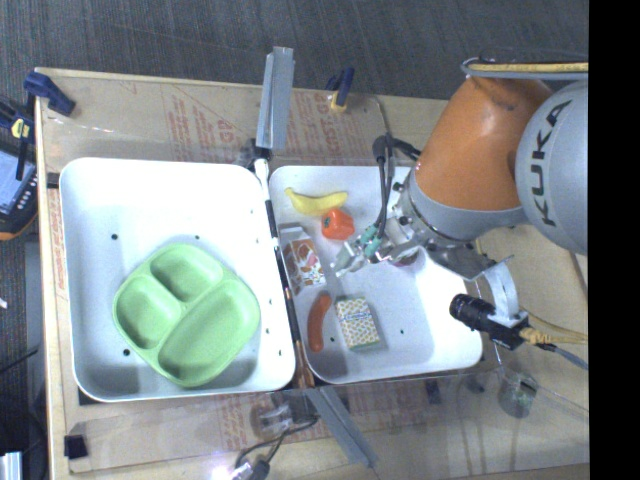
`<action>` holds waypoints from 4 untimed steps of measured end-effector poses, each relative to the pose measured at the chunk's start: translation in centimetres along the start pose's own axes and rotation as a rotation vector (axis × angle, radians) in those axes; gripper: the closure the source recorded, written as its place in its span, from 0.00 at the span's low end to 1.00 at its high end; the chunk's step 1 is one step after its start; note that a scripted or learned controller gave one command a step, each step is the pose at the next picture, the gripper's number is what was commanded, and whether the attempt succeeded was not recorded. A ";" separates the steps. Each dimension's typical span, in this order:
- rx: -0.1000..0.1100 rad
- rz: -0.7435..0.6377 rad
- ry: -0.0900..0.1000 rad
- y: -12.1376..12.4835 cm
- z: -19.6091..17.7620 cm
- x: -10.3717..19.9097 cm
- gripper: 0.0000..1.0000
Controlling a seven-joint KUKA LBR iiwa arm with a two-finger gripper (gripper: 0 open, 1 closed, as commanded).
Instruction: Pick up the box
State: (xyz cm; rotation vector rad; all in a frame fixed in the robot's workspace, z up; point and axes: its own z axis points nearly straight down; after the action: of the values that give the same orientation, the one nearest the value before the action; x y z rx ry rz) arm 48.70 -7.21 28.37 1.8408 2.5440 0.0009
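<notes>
The small patterned cardboard box (358,324) lies flat near the front of the right white bin (440,348), just beside a reddish sausage-shaped toy (317,323) on its left. A second printed carton (303,262) lies further back against the dividing wall — which one the task means is a judgement; both are untouched. The gripper (362,249) hovers above the bin's middle, near an orange-red round toy (338,224) and a yellow banana (316,202), so this looks like the approach step. Next it likely needs to line up over a box and descend. Whether the claw is wide or narrow I cannot tell — the fingers are small and cluttered by cables.
</notes>
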 end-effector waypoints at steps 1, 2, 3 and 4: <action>0.000 0.000 0.000 0.0 0.0 0.0 0.00; 0.005 -0.014 0.003 -1.4 10.6 -6.6 0.00; -0.002 -0.241 -0.002 -3.4 18.5 -7.4 0.00; -0.003 -0.245 -0.004 -3.3 17.3 -7.6 1.00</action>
State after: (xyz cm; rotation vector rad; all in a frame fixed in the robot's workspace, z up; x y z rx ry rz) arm 47.98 -15.44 11.04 1.5139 2.7448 0.0007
